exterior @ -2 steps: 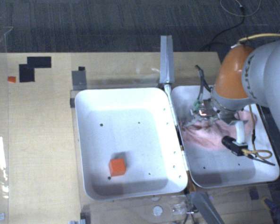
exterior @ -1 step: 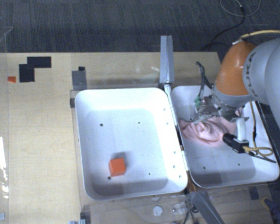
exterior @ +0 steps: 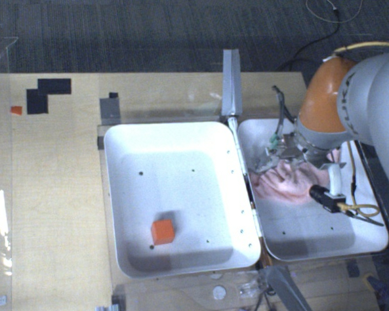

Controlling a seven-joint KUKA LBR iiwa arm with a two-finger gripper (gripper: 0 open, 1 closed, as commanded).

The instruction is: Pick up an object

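Pink cloth [exterior: 285,184], crumpled in the right bin [exterior: 318,246] near its upper left, long axis running left to right, lying directly beneath the claw [exterior: 288,154], whose opening cannot be told; orange block [exterior: 163,232] well apart in the left bin [exterior: 180,142].

The scene is brightly and evenly lit from above. The two white bins [exterior: 173,136] are close to overexposed, with soft grey shadow gathered along their near walls. A pale streak of glare sits on the wooden bench [exterior: 52,193] near its left edge. The picture is slightly soft throughout, and the arm [exterior: 368,95] looks blurred at its edges.
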